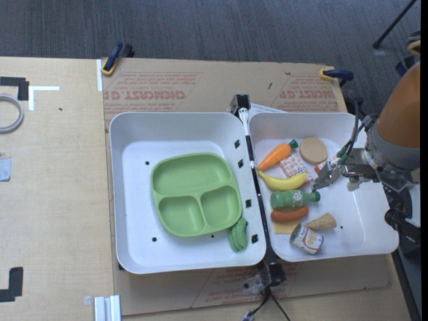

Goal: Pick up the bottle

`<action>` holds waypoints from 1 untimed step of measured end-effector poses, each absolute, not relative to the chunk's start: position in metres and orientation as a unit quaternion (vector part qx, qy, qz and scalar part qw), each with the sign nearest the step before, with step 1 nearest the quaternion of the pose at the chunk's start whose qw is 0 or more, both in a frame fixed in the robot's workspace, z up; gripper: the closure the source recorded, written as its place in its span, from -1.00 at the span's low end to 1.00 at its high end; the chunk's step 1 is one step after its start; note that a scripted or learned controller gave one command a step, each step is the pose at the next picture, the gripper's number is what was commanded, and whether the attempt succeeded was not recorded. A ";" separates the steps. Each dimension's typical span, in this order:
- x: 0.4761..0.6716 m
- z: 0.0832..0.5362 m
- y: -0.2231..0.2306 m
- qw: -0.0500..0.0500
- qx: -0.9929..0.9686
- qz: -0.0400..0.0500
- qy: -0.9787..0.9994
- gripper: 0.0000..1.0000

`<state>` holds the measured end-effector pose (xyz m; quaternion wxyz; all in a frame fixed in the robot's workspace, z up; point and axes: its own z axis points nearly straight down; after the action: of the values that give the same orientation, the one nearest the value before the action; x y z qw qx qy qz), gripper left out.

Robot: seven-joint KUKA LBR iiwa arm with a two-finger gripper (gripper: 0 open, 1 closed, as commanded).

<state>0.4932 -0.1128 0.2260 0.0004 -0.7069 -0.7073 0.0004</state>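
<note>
Bottle point(292, 197) is in the right bin point(364, 229), lying on its side roughly in the middle of the food pile. It's green with a label around the body, and its long axis runs pretty much left to right across the bin. The cap end points right, toward the arm, and the fat base end points at the divider between the bins.

A banana point(283, 180) sits just above it, almost parallel, and a sausage point(289, 213) lies just below it, also running the same way. A carrot point(276, 156) and a round cracker point(313, 150) are further up. A can point(308, 239) on its side and a bread wedge point(324, 221) are lower down.

The hand point(328, 176) comes in from the right and hangs just up and right of the cap. Honestly can't tell from this angle whether it's open or closed, too small and dark there. Nothing visibly in it.

The left bin point(127, 199) holds a green divided plate point(196, 194) with a green pickle-looking thing point(238, 235) at its lower right edge. Both bins sit on cardboard point(174, 89) on the bench point(50, 199).
</note>
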 end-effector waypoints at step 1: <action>0.494 0.236 -0.113 0.000 -0.707 0.000 -0.707 1.00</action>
<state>0.4941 -0.1132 0.2356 -0.0003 -0.7073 -0.7069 0.0004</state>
